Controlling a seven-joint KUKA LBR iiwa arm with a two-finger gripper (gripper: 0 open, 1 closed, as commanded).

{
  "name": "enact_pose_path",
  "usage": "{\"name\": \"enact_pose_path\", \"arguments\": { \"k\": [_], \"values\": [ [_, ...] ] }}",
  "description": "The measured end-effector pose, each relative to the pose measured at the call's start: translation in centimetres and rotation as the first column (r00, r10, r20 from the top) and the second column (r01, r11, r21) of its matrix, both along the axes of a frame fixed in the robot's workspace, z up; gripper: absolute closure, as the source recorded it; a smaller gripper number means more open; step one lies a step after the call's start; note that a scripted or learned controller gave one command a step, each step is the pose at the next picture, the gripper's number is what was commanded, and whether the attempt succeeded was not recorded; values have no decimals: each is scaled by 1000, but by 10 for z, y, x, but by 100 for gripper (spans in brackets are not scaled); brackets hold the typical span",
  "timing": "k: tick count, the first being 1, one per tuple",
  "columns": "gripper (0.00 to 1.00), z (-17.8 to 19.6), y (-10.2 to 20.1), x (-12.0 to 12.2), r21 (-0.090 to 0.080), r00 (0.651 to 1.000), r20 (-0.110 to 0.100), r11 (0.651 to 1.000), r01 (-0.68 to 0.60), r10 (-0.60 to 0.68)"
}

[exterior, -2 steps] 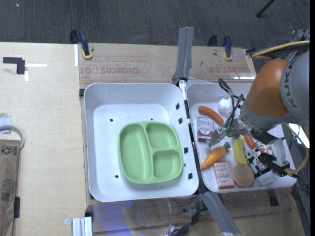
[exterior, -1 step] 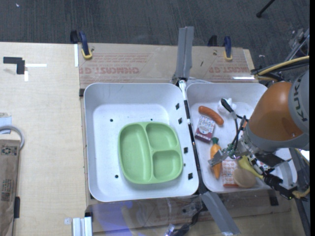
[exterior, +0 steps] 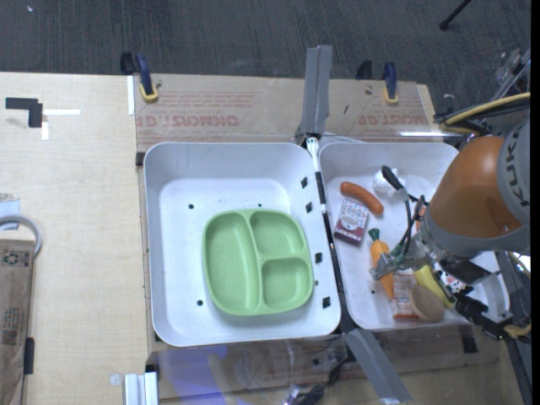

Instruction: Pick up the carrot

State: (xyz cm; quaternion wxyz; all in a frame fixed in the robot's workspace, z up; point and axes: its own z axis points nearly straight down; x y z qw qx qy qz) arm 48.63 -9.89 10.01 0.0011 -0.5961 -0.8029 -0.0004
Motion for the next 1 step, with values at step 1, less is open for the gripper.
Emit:
{"name": "enact_pose_path", "arguments": {
  "k": [1],
  "values": [
    [100, 91, 36, 63, -3, 1000, 0, 1000, 5, -5]
  ]
}}
